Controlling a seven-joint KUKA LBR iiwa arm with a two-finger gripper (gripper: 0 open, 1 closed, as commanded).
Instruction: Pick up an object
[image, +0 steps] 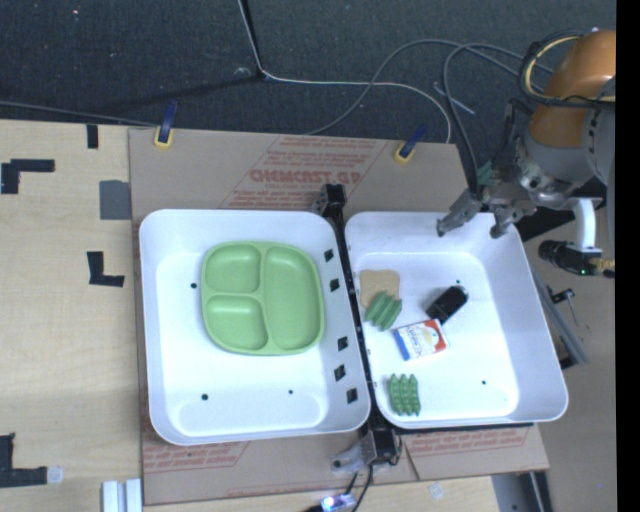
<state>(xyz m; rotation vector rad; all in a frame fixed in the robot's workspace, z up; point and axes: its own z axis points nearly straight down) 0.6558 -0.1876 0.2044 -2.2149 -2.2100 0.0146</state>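
At the far left, the pale wooden tabletop (60, 330) carries several black tape marks, and a brown cardboard sheet (300, 170) with red printing lies under both bins. The left shallow white bin (165, 330) holds a light green plastic plate with three compartments (263, 298), lying flat and a little toward the far side of the bin's middle.

The right shallow white bin (520, 330) touches the left one along a seam fitted with black clips. Its things cluster in the left half. Closest to the seam, a tan square piece like a slice of toast (379, 282) lies flat, and a green leaf-shaped piece (383, 310) overlaps its near edge. Nearer still, by the bin's near wall, sits a dark green ridged block (403, 393). To the right of the leaf lies a small white packet with blue and red printing (420, 340), and just beyond its far right corner rests a small black oblong object (446, 302), tilted.

At the far right corner of this bin, the grey arm's gripper (468, 222) hangs over the rim, its two fingers spread wide apart with nothing between them, well apart from every object in the bin.
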